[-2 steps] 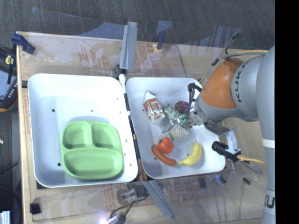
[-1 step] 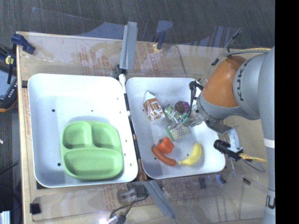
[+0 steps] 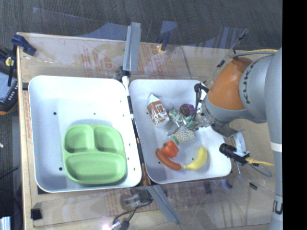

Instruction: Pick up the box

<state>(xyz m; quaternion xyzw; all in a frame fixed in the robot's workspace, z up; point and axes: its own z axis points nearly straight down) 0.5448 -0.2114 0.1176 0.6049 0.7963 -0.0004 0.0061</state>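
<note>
Right-hand shallow white bin, nearest edge: a curved yellow banana and, just to its left, a long red-orange sausage-shaped toy with a red pepper-like piece touching it on the far side.

Middle of the same bin: a small pale packet with a green dotted pattern, lying flat. Just beyond it, the pincer of the grey arm with its orange band, low among clutter that includes a dark purple round piece; whether its fingers are open or closed I cannot tell.

Left of the pincer, toward the bin's far-left part: the small white and brown printed carton box, lying tilted, apart from the pincer, its right end near the clutter.

Handling, judged: thin card, light, fairly stiff but crushable; printed faces likely smooth. Best taken across its narrow width, on the two long flat sides, near the middle, with modest squeeze.

Left-hand shallow white bin: a light green plastic tray with three compartments on its near half.
</note>
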